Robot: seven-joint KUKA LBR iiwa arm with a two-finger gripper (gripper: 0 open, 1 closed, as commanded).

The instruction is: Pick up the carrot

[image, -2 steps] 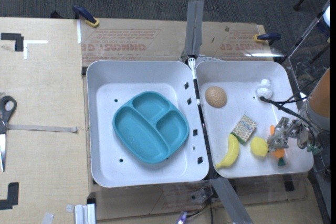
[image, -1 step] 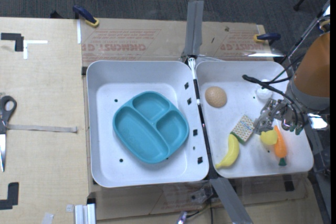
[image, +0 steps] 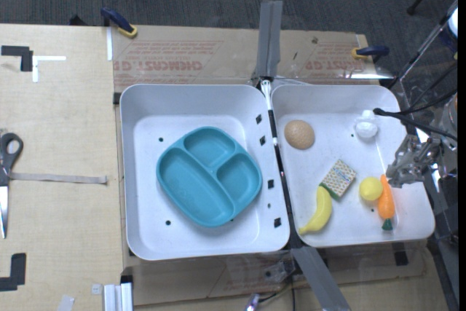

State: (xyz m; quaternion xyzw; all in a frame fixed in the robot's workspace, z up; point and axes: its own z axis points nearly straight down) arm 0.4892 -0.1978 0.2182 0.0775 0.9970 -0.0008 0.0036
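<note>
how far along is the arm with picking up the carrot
Done: the gripper has reached the right bin and sits just above the carrot's upper end. In hand: it is lining up on the carrot, which lies on the bin floor beside the lemon. I can't tell if anything is gripped. Left: closing on the carrot and lifting it clear.

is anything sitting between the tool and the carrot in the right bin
Nothing visible does. The tool is right above the carrot, at the right bin's right side. The lemon lies against the carrot's left flank, beside the path, not across it.
</note>
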